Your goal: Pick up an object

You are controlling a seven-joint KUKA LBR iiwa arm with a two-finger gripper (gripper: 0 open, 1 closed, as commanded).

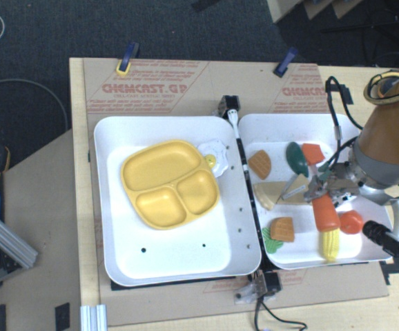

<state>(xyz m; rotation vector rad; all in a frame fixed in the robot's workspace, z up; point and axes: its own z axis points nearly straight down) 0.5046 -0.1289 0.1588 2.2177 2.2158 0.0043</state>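
Holding yellow tray (168, 185): left bin (117, 247) | right bin (268, 126): toy foods, corn (330, 243) | tool (317, 188): grip unclear

The end effector (317, 188) hangs over the right bin (255, 133). The divided tray (168, 185) lies in the left bin (106, 185), far to its left. The corn cob (330, 243) lies just in front of it.

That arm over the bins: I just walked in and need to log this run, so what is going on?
The grey arm reaches in from the right, its gripper low over the right bin, among toy foods: a red piece, a corn cob and a green spoon-like piece. Nothing is visibly lifted. The left bin holds a yellow divided plate.
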